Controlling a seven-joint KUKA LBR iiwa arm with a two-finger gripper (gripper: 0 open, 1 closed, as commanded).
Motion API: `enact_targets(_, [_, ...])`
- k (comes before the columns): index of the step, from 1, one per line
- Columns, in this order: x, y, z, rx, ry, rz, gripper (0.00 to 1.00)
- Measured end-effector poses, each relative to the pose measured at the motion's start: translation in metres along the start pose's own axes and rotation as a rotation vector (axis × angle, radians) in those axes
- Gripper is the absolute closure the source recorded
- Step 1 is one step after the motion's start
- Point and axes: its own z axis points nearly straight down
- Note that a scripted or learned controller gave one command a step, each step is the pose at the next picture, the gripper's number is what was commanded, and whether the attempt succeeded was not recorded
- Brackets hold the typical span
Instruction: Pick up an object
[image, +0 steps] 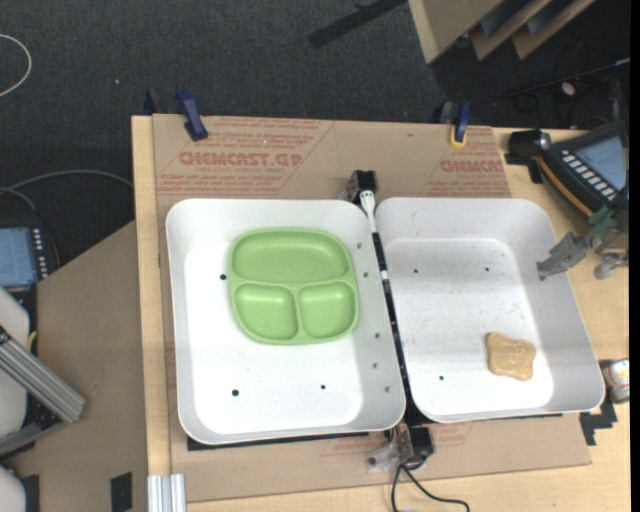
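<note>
Near the right bin's (470, 225) front corner, tan lump (511, 357), well apart from hand (578, 252), finger state unclear.

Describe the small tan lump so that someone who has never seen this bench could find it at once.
Start at the two shallow white bins side by side and take the right-hand white bin, the one nearer the arm's side. Look to its near right corner: the small tan, bread-like lump lies there on the speckled floor. It is the one loose thing in that bin, while the other bin holds a green three-compartment plastic tray.
</note>
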Motion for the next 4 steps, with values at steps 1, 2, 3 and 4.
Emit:
enact_targets(1, [0.065,-0.018,-0.109,-0.014,-0.001,-0.008,0.00])
enact_targets(2, [0.157,-0.046,-0.205,-0.014,0.003,-0.012,0.00])
enact_targets(3, [0.258,-0.046,-0.277,-0.011,0.004,-0.013,0.00])
enact_targets(4, [0.335,-0.046,-0.272,-0.002,0.003,-0.010,0.00])
